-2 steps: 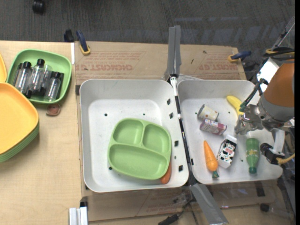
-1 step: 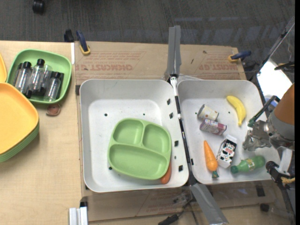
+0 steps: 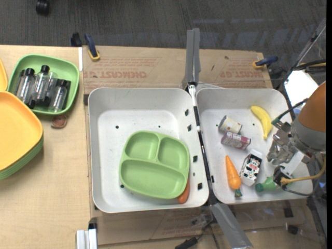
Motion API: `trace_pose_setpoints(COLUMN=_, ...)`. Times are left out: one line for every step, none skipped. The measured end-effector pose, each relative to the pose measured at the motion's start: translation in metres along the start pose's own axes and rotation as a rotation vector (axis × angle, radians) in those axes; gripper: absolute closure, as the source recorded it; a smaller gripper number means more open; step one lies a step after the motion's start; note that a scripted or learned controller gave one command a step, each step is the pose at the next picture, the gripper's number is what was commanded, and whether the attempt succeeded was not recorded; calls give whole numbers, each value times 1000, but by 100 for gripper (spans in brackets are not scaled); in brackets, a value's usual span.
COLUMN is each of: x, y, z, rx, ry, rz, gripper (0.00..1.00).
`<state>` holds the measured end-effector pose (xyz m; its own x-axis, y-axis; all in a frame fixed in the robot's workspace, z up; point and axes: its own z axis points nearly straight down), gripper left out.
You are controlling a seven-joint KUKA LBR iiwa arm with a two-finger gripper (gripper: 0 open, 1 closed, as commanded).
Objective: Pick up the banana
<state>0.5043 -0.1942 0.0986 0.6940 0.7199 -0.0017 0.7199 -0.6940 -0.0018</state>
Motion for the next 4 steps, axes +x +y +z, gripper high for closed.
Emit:
trace_pose_setpoints(x=42, y=-10, z=-8, rx=2, ry=-3, rz=392, gripper=100)
trace_pose_setpoints(x=97, y=16, z=-2, rx=1, ry=-3, rz=599, gripper=100)
trace_pose_setpoints(x=55, y=-17, z=8, rx=3, ry=-2, rz=582, gripper=100)
trace_pose_setpoints(x=-15, y=21, z=7, rx=5, ry=2, rz=566, gripper=100)
